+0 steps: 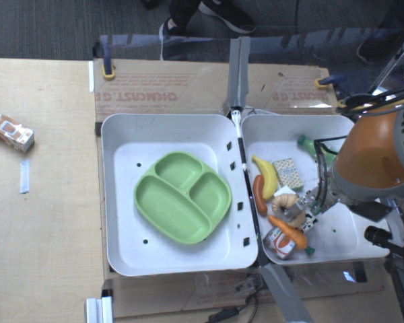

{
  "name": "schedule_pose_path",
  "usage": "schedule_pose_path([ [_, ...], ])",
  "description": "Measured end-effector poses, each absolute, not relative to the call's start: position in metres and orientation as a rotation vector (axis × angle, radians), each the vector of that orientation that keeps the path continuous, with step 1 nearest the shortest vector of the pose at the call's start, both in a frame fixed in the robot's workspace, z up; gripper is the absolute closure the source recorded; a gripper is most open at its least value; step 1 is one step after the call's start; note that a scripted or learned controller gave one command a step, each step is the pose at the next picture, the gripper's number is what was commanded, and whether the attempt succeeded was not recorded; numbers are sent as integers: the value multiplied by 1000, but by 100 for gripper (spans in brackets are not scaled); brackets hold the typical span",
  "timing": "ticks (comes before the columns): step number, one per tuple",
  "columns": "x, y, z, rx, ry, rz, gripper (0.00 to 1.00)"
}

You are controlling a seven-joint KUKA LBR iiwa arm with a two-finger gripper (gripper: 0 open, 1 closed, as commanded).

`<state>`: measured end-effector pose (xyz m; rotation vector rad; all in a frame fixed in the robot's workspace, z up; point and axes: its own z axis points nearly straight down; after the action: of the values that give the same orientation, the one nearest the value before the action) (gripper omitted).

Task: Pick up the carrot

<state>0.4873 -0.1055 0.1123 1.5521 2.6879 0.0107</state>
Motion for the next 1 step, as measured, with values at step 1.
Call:
schedule_pose_path([
  [1,483,-103,106,1556,2706,5,0],
])
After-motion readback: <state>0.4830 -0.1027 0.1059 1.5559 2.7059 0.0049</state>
